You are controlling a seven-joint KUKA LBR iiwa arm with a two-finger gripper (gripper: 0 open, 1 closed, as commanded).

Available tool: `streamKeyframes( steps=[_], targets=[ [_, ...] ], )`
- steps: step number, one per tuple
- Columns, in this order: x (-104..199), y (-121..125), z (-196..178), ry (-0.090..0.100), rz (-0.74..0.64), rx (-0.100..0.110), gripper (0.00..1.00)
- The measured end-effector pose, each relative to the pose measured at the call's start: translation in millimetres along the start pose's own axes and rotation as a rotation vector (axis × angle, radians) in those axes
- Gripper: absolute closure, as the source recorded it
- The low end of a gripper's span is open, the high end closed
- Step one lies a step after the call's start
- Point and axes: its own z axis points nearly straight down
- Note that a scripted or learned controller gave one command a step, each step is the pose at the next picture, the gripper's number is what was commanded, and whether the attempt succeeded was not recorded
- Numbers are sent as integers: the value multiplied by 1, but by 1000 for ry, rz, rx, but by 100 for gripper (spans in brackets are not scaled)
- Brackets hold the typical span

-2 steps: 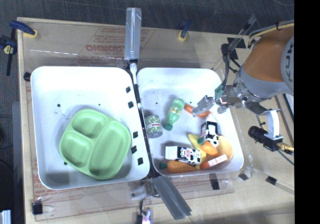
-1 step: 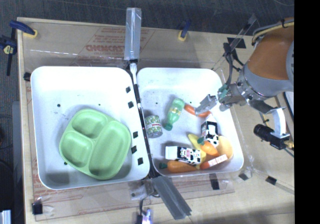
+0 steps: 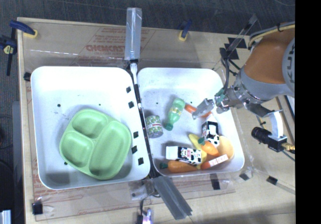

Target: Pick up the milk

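A white carton with black cow patches, the milk [image 3: 184, 154], lies on its side near the front wall of the right bin [image 3: 165, 80]. A second black-and-white cow-patterned carton [image 3: 211, 133] stands just right of it, among the fruit. My gripper [image 3: 203, 109] hangs over the right bin's right half, above and slightly behind the standing carton, and apart from both cartons. A small orange-red piece [image 3: 190, 108] lies just left of the gripper tip. Nothing shows in the gripper's grasp.
A green bottle [image 3: 173, 113] and a small patterned can [image 3: 154, 126] lie mid-bin. A banana [image 3: 196, 141], an orange fruit [image 3: 224, 147] and a carrot [image 3: 181, 167] crowd the front right corner. The left bin [image 3: 45, 80] holds a green divided plate [image 3: 96, 142].
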Motion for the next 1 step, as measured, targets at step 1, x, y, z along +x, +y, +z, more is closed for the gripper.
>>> streamKeyframes(
  steps=[1],
  targets=[
    [53,-17,62,0,135,1,0]
  ],
)
